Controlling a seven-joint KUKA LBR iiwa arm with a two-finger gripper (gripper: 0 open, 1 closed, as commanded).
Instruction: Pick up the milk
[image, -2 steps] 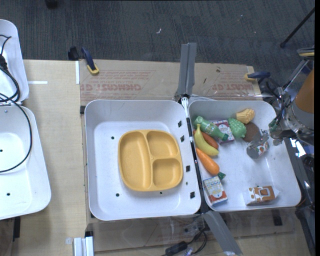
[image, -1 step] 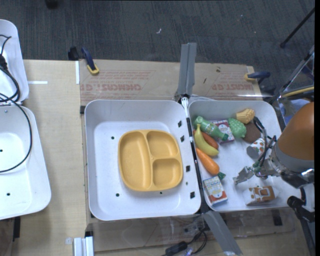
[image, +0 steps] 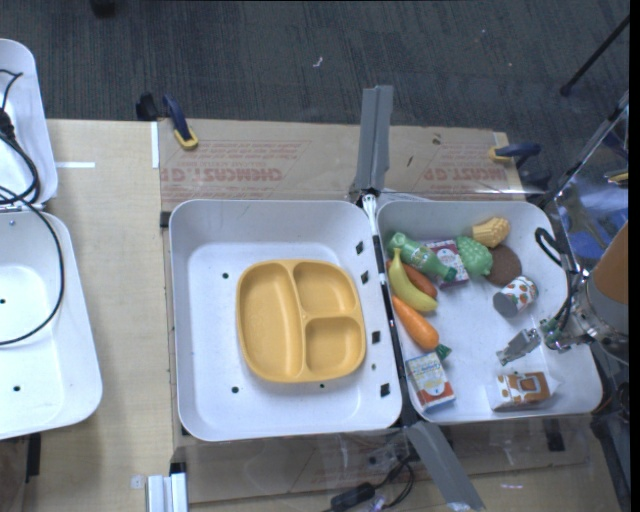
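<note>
milk (image: 429, 380) beside carrot (image: 415, 322); fingers (image: 520, 346) above juice carton (image: 522, 390).

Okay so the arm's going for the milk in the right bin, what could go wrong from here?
1. Two similar cartons lie in the right bin: one by the carrot, one near the gripper. It might grab the wrong one.
2. The nearer carton sits close to the bin's front wall, so the gripper may clip the wall.
3. The left carton almost touches the carrot, which may get nudged or pinched along with it.
</note>
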